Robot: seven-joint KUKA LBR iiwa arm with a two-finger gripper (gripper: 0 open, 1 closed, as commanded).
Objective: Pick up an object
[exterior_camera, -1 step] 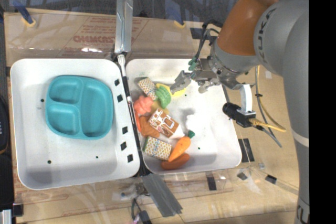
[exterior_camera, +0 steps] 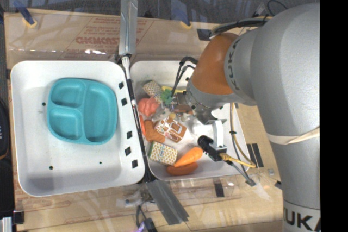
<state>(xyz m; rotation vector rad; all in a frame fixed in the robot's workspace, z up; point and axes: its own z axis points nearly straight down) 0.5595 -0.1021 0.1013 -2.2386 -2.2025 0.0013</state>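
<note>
- the grey kuka arm (exterior_camera: 288, 89) with its orange band (exterior_camera: 215, 68) fills the 3 o'clock side of the view and reaches down over the right-hand shallow white bin (exterior_camera: 157, 69).
- the counter (exterior_camera: 65, 35) under both bins is covered with brown printed cardboard and clear film.
- the left-hand shallow white bin (exterior_camera: 32, 171) sits at 9 o'clock, touching the right bin along a grey divider strip (exterior_camera: 128, 24) that sticks out toward 12 o'clock.
- a teal plastic divided plate (exterior_camera: 82, 110) with three compartments lies in the left bin, toward that bin's 12 o'clock half.
- the claw (exterior_camera: 185, 103) sits under the wrist, low over the heap in the right bin; the wrist hides it, so i cannot tell how it is set.
- the task's things lie heaped in the right bin, at its 9 to 6 o'clock side:
- an orange carrot-shaped toy (exterior_camera: 187, 157) at 6 o'clock, resting on a darker orange piece.
- a salmon-pink rounded toy (exterior_camera: 148, 106) at 9 o'clock, near the divider.
- a tan checkered waffle-like block (exterior_camera: 163, 154) just beside the carrot, at its 9 o'clock.
- a brown-and-white printed packet (exterior_camera: 169, 129) at the heap's middle, just at the claw's 7 o'clock.
- a small patterned packet (exterior_camera: 153, 88) at 11 o'clock, with a green piece (exterior_camera: 166, 96) beside it.
</note>
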